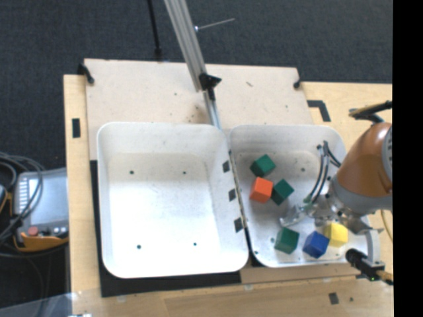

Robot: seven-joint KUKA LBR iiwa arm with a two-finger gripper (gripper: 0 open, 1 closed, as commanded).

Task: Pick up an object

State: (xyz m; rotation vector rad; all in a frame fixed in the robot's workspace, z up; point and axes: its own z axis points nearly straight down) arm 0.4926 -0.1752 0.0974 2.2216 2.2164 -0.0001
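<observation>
While six cubes sit loose in the right bin [291, 137], two green [263, 166] above, orange [262, 189] touching green [283, 190], none with a long axis, gripper [295, 212] beside them, fingers' state unclear, left bin [109, 177] alongside.

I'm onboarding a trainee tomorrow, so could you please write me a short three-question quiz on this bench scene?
1. True or false: all the blocks lie in the right bin.
2. How many green blocks are there?
3. Multiple choice: which block touches the orange block? A) the yellow block B) the blue block C) the green block on its right

Key
1. True; the left bin holds no blocks.
2. Three: one at the upper middle, one beside the orange block, one near the front wall.
3. C. The yellow and blue blocks sit apart from it, near the hand.
</observation>
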